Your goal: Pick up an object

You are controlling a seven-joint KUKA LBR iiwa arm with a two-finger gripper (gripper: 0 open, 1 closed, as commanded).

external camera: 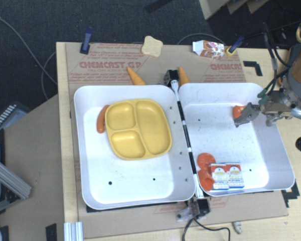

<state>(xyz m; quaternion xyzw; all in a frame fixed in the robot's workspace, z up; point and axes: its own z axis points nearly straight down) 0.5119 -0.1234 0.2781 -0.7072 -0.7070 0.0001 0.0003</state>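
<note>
Gripper sits low in right bin, touching a small orange obj. Can't tell if it's pinching; pick not confirmed, lift left to do.

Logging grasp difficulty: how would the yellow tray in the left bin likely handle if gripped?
The tray looks like rigid moulded plastic, so probably stiff and light. It lies flat and wide, unlikely to roll. Its low rounded rim may slip from the fingers.

Left bin: divided plate inside, sausage at its left edge.
Right bin: small box at near edge; gripper over far part.
</note>
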